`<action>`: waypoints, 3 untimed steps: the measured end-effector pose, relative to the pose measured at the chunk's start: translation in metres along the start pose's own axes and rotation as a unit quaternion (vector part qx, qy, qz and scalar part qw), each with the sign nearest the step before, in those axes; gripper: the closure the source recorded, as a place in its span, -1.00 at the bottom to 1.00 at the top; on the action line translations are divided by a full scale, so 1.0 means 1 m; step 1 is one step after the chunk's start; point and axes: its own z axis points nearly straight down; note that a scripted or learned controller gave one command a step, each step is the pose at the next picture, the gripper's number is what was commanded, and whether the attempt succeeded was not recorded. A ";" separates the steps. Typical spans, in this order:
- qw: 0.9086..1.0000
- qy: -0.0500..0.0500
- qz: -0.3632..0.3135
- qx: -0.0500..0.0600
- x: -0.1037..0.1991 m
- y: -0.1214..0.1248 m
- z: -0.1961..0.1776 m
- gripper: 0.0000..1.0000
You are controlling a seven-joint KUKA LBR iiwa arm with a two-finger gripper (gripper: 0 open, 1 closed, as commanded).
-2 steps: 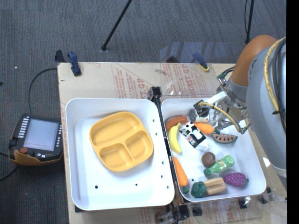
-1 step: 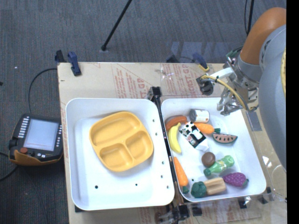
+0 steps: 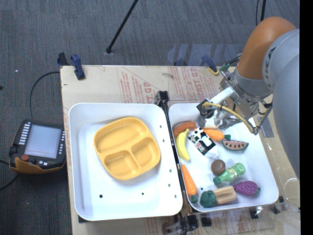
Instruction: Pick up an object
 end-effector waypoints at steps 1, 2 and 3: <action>1.000 -0.002 0.000 0.003 0.000 0.000 -0.008 1.00; 1.000 -0.004 -0.001 0.006 -0.001 0.000 -0.016 1.00; 1.000 -0.006 -0.003 0.010 -0.001 0.000 -0.024 1.00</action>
